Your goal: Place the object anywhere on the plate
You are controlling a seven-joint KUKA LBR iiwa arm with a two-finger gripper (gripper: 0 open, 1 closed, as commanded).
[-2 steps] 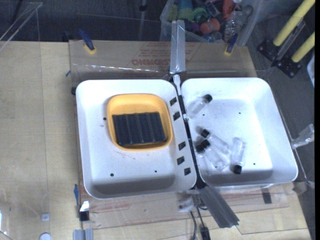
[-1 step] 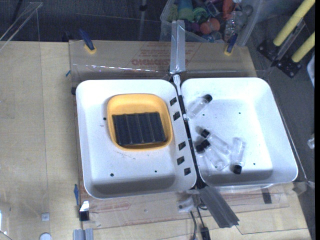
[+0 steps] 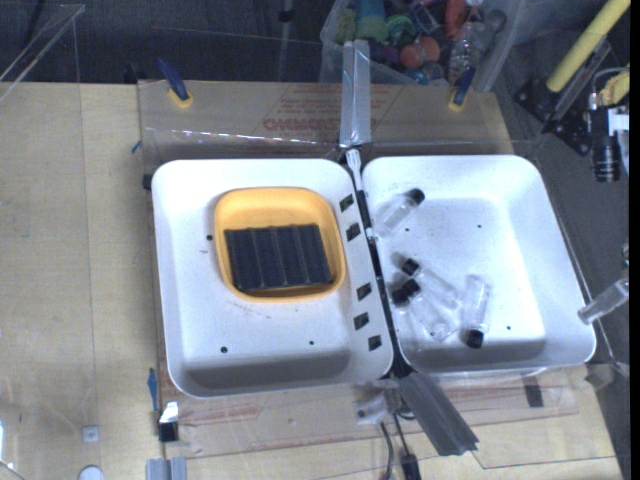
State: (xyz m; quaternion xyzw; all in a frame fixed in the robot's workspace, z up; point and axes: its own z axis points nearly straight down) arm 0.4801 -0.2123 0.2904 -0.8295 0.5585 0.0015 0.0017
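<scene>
A yellow plate [image 3: 275,206] with rounded corners lies in the left white bin [image 3: 185,278], toward its back middle. A dark, ribbed rectangular object [image 3: 279,257] rests flat on the plate, covering most of its floor and slightly skewed. In the right white bin [image 3: 530,198] lie several clear vials with black caps: one near the back left [image 3: 400,208], the others bunched at the front left [image 3: 438,306].
A ridge with black tabs [image 3: 361,260] separates the two bins. A metal bar [image 3: 355,88] stands behind them, and a clear box of coloured toys [image 3: 420,13] sits at the back. Dark equipment and a yellow tube [image 3: 595,33] occupy the far right.
</scene>
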